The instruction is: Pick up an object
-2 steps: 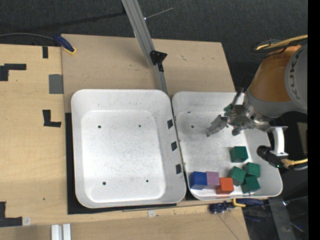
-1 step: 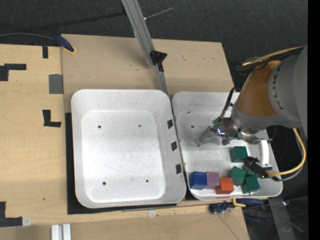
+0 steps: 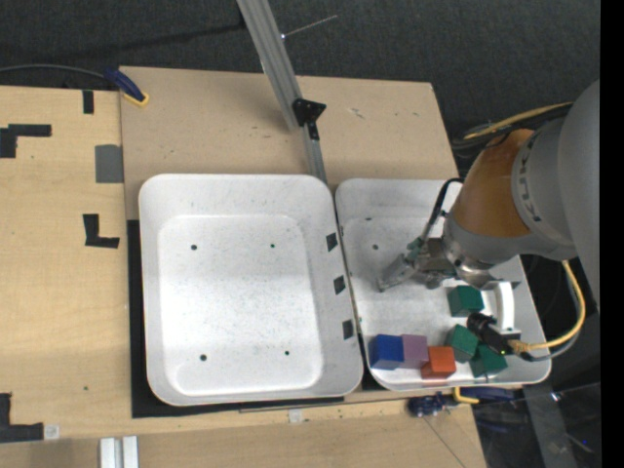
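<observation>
My gripper [image 3: 398, 273] hangs low over the middle of the right bin [image 3: 390, 213], reaching in from the right under the orange wrist band. Its grey fingers [image 3: 388, 279] point left and down toward bare bin floor, with nothing visible between them. Along the bin's near side lie a blue block [image 3: 387, 350], a pale purple block [image 3: 414, 349] and an orange block [image 3: 440, 361]. Green blocks sit at the near right: one [image 3: 466, 299] just right of the gripper, another [image 3: 464, 340] and a third [image 3: 487, 360] in the corner.
The left bin [image 3: 234, 286] sits beside the right one, joined by black clips [image 3: 338, 284]. A slanted metal bar [image 3: 283, 61] crosses the bench behind the bins. A yellow cable [image 3: 575, 300] loops at the right.
</observation>
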You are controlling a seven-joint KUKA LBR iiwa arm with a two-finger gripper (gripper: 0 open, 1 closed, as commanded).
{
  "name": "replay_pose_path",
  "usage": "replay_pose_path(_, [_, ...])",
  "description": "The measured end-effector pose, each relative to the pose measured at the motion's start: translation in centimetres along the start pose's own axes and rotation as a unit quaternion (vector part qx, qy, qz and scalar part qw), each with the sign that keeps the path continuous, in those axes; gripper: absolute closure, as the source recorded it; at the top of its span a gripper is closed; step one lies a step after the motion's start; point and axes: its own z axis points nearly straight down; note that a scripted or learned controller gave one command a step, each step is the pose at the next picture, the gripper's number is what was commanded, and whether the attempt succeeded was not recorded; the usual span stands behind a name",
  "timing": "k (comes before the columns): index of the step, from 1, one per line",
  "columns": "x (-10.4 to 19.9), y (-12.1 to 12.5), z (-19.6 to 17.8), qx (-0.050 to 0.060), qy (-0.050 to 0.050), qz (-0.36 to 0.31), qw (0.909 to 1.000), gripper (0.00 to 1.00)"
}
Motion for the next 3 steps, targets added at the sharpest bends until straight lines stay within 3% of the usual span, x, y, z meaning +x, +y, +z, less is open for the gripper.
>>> replay_pose_path(1, [0.1, 0.0, -1.1, -0.001, 0.001, -0.001, 1.0, 1.0])
replay_pose_path(3, [-0.5, 0.2, -12.9, -0.005, -0.001, 0.0, 1.0, 1.0])
